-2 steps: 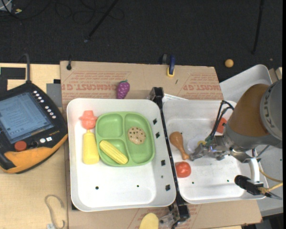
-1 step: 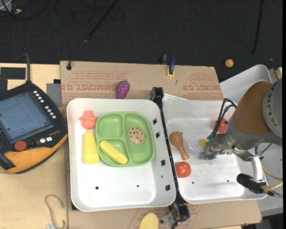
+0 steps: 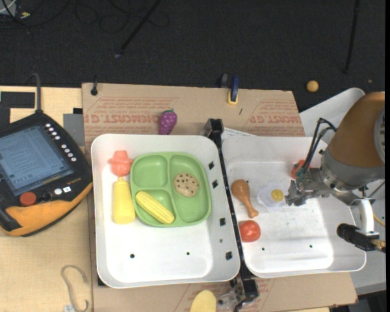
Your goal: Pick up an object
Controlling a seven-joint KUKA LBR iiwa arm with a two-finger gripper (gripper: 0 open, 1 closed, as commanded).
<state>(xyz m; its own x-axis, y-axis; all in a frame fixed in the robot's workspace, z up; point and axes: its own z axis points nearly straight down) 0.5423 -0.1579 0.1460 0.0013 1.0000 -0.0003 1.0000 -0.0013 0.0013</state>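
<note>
Bench w/ 2 white bins: left bin (image 3: 156, 265) has 1 green tray (image 3: 170, 188), right bin (image 3: 299, 255) 1 drumstick (image 3: 244, 197), 1 tomato (image 3: 249, 231), 1 fried egg (image 3: 273, 195). Gripper (image 3: 295, 194) beside egg, jaws: can't tell.

Probably a robotics lab, teach pendant (image 3: 32, 168), cardboard-lined bench (image 3: 182, 106), toy food bins (image 3: 156, 265)

Single fixed camera, high above tabletop (image 3: 45, 252), angled down, medium distance; both white bins (image 3: 156, 265) in frame, arm (image 3: 357, 142) entering from right edge.
</note>
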